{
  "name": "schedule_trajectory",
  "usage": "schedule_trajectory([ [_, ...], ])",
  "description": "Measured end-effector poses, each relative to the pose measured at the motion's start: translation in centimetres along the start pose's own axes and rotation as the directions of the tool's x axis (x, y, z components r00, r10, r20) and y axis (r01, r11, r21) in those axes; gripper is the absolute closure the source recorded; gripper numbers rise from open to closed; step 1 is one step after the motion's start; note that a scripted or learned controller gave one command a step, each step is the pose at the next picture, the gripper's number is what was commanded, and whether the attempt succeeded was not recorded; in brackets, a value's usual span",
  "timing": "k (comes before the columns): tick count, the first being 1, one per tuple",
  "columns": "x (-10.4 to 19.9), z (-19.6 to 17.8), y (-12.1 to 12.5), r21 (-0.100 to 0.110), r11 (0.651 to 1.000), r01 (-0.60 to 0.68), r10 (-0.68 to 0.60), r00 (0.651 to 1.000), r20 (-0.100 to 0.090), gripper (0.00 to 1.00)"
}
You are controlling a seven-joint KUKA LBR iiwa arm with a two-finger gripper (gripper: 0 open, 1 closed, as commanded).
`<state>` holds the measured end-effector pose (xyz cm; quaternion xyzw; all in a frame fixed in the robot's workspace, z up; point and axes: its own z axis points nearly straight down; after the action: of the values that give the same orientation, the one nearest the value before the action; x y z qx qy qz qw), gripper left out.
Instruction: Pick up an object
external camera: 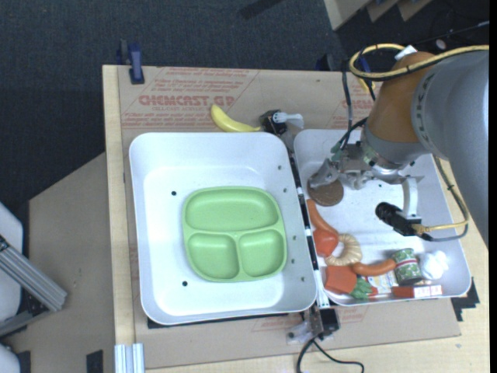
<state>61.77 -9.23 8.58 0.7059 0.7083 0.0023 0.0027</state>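
Observation:
My gripper (332, 174) hangs low over the back left part of the right bin (446, 231), reaching in from the right. A brown round disc (328, 194) lies right under its tip, touching or nearly touching it. Whether the disc is held is hidden by the wrist. In front of it lie an orange carrot-like piece (317, 220), a red piece (325, 243), a tan ring (349, 249) and a sausage (377, 266). A small green can (404, 265), a white lump (435, 264) and an orange block (339, 278) sit along the bin's front.
The left bin (147, 208) holds a green divided plate (233, 231). A banana (233, 122) and a small black-and-white object (278, 120) lie on the bench behind the bins. A flat red-and-white box (415, 291) lies at the right bin's front edge.

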Motion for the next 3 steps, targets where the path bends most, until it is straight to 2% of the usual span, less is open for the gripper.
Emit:
schedule_trajectory([
  [1, 0.0, -1.4, 0.0, -0.005, 1.0, -0.003, 0.003, 1.0, 0.0, 1.0],
  [2, 3.3, -10.3, -7.7, 0.011, 1.0, -0.002, 0.002, 1.0, -0.003, 1.0],
  [3, 3.2, -9.9, -7.3, 0.009, 1.0, -0.003, 0.003, 1.0, -0.002, 0.0],
])
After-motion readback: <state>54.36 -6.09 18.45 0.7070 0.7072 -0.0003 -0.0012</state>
